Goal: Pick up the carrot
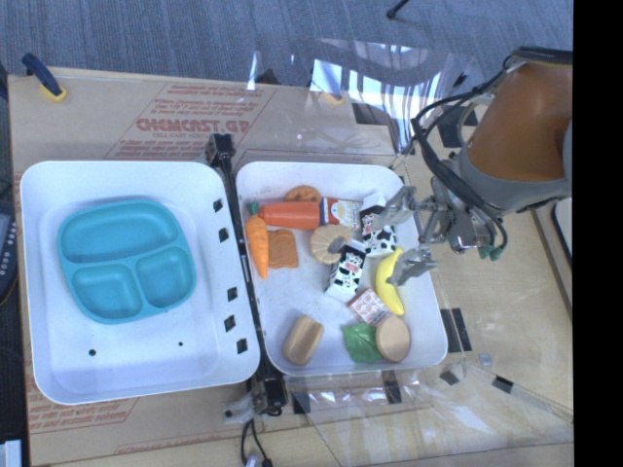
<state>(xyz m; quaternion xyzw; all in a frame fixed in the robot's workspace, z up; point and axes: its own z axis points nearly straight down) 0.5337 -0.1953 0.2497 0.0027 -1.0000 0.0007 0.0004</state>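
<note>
Orange carrot (pixel 257 245) lies by the right bin's (pixel 428 331) left wall; gripper (pixel 407 233) fingers apart.

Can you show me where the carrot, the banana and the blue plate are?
Orange toy carrot (pixel 257 245): camera view, middle of its body.
Yellow toy banana (pixel 389 285): camera view, middle of its curve.
Blue divided plastic plate (pixel 78 230): camera view, its left rim.

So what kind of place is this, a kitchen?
Probably a robot test bench, not a kitchen: a robot arm reaches over two white bins, and the carrot and banana look like toys.
</note>
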